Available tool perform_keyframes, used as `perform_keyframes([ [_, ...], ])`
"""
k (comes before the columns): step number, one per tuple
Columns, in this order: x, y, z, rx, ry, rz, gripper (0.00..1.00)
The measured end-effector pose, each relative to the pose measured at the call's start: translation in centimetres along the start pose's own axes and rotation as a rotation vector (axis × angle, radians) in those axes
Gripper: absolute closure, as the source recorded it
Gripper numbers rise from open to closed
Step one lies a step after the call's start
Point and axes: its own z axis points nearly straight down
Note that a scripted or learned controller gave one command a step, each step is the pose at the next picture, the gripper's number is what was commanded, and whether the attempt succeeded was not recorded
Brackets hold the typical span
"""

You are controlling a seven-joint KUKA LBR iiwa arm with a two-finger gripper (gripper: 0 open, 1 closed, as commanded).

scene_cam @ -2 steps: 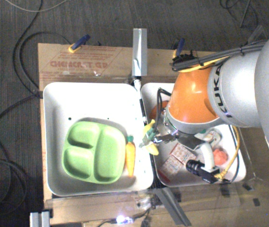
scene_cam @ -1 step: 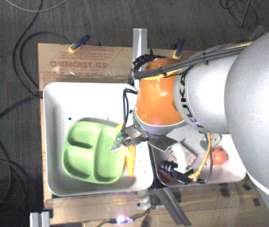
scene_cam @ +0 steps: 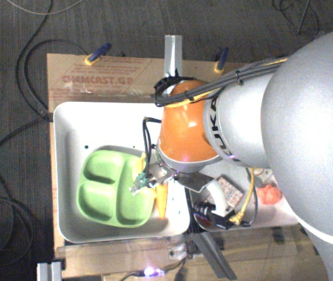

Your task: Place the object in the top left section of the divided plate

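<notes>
An orange object [scene_cam: 161, 199] lies in the left bin [scene_cam: 67, 157], against the right edge of the green divided plate [scene_cam: 115, 187]. The gripper [scene_cam: 143, 182] hangs above that edge. Right bin [scene_cam: 284, 212] holds a pinkish item [scene_cam: 268, 194].

The grey arm's two-finger gripper [scene_cam: 142, 182] hangs over the right edge of a light green divided plastic plate [scene_cam: 106, 193] in the left shallow white bin [scene_cam: 67, 157]. An orange carrot-shaped object [scene_cam: 161, 199] lies just right of the jaws, beside the plate.
</notes>
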Motion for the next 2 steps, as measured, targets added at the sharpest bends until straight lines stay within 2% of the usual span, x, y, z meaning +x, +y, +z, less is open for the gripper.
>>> perform_keyframes([
  [1, 3.6, 1.9, 0.1, -0.001, -0.001, -0.108, 1.0],
  [2, -0.8, 4.8, -3.6, -0.003, -0.003, -0.25, 1.0],
])
